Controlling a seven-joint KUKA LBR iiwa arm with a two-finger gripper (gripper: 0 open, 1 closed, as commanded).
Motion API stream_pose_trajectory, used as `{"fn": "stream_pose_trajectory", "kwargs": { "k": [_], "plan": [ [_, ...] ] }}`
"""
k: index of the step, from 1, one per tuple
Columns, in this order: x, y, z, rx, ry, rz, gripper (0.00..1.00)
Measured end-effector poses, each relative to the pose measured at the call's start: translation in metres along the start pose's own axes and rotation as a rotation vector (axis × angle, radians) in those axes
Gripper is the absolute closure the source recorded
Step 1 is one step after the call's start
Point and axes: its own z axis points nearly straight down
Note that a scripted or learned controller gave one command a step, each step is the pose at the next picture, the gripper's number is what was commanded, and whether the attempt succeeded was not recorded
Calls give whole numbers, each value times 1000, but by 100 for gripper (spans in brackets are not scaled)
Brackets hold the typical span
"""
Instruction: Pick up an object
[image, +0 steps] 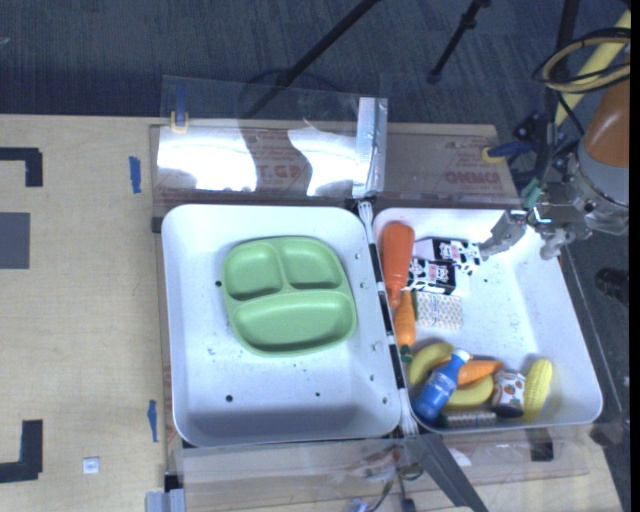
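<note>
Two shallow white bins sit side by side on the wooden bench (80, 300). The left bin (190, 380) carries a green divided plate (288, 293) at its centre. The right bin (560, 330) holds the candidates for picking: an orange carrot-shaped toy (397, 255) along its left edge, a black-and-white patterned carton (438, 265) just beside it, and a tight cluster in the near left corner of a banana (428, 358), a blue bottle (438, 388), a small printed box (508, 388) and a yellow corn cob (539, 386). The arm's gripper (535, 225) hangs over the right bin's far right corner, well apart from every item, with nothing between its fingers; whether those fingers are spread or closed cannot be told. The risk ahead appears to lie in the clutter: objects touching in the near corner could leave the fingers no room to close on one, or the rounded toys could roll clear.
</note>
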Motion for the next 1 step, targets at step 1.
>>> {"fn": "stream_pose_trajectory", "kwargs": {
  "k": [1],
  "plan": [
    [-34,-80,111,0,1,49,0]
  ]
}}
